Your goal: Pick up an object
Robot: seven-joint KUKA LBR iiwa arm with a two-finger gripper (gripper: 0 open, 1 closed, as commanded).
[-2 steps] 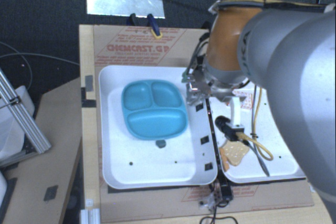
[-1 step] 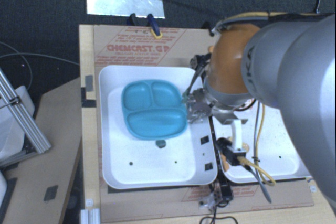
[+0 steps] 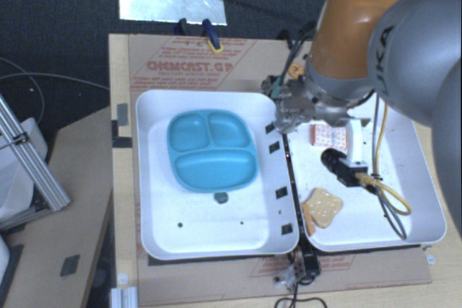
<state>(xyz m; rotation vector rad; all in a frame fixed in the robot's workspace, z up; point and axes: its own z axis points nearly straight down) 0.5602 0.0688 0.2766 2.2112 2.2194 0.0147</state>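
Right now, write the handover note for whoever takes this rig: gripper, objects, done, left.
Gripper: above the wall between the bins, toward the far end; no object seen in it.
Left bin: blue divided plate, small dark piece at its near edge.
Right bin: toast-like slice near the front left, red-and-white packet by the arm.
Done: nothing lifted. Left: grasp one object and raise it.

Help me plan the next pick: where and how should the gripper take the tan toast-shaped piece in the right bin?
Probably from straight above, closing on the far and near edges of the toast-shaped piece. It lies flat on the floor of the right bin, so no side offers a hold, and its left edge sits close to the bin's inner wall, leaving little room there.
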